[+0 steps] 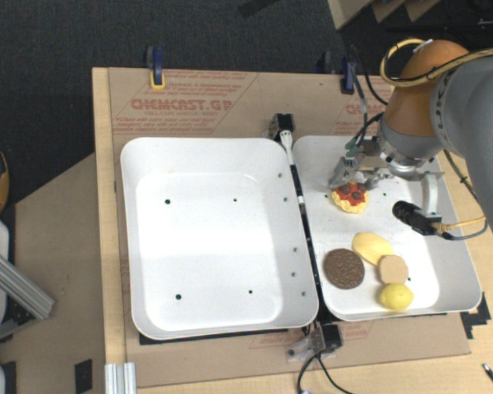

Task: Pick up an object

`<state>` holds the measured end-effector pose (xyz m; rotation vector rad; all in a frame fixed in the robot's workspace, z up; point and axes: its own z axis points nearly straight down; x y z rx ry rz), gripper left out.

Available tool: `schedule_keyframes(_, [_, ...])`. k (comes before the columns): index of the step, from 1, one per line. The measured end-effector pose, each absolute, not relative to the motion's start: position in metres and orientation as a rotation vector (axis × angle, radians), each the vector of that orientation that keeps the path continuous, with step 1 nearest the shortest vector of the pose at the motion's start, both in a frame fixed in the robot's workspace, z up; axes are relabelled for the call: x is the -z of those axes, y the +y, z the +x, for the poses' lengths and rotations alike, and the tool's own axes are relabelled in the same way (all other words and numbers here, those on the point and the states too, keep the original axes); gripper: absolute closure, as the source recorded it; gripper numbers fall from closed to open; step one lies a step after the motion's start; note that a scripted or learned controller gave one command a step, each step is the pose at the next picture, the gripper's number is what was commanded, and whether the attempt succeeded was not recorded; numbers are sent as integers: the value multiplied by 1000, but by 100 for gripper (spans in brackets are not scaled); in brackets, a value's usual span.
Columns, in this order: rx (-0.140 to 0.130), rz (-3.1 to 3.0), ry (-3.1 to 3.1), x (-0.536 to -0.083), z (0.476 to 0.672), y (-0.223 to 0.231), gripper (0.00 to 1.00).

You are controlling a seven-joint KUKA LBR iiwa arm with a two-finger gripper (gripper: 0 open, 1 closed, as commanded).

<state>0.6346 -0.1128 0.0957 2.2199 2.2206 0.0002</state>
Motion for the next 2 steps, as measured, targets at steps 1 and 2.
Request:
schedule_keyframes(1, [-10, 2210, 2226, -190, 639, -24, 100])
schedule_keyframes(2, [1, 2218, 2231, -185, 622, 36, 100])
